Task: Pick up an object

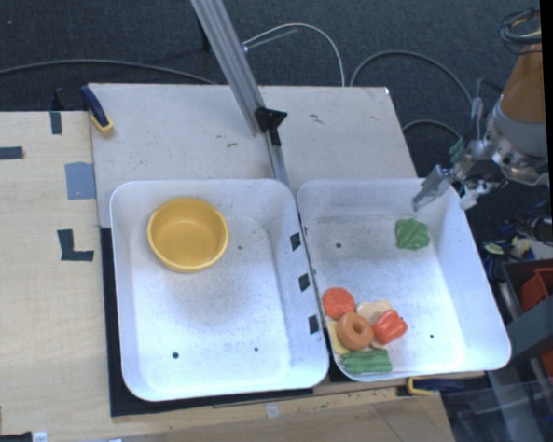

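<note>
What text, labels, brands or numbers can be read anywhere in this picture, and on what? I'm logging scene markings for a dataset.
None can be read.
The left bin, right bin, yellow bowl and toy food pile carry no print.
The dark tape pieces on the wooden bench are plain shapes, not letters.

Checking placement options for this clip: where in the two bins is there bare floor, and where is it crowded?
Left bin: bare everywhere right of and below the yellow bowl. Right bin: bare between the green piece and the toy food cluster, and at its lower right. Crowded at its lower-left corner. The claw hangs over the top edge.
</note>
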Tool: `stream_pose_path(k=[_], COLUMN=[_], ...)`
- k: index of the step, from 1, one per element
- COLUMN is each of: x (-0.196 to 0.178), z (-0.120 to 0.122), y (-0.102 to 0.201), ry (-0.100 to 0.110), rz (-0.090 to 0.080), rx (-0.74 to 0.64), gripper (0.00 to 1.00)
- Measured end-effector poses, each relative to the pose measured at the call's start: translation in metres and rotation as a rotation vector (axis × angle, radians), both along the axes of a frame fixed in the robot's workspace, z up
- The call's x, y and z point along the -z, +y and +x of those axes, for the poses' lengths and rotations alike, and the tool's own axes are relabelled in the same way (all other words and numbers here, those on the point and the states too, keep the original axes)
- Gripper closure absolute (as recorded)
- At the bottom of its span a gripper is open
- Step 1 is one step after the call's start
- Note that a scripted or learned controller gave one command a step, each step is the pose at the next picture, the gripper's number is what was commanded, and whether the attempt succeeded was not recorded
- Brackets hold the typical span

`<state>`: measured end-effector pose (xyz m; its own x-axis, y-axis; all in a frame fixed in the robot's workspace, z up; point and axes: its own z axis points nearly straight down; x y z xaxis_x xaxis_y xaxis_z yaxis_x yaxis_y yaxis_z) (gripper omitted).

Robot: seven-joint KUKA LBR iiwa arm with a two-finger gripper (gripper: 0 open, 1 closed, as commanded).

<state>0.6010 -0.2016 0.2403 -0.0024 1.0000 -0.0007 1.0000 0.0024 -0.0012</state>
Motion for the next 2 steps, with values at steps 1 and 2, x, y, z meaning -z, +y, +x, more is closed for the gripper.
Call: stream_pose_path(k=[1,2], x=[0.000,0.059], z=[0.000,0.006], y=[0.000,0.007], ry=[0.000,0.006], rz=[0.000,0.001], rx=[0.000,0.000], gripper=[0.00,0.00])
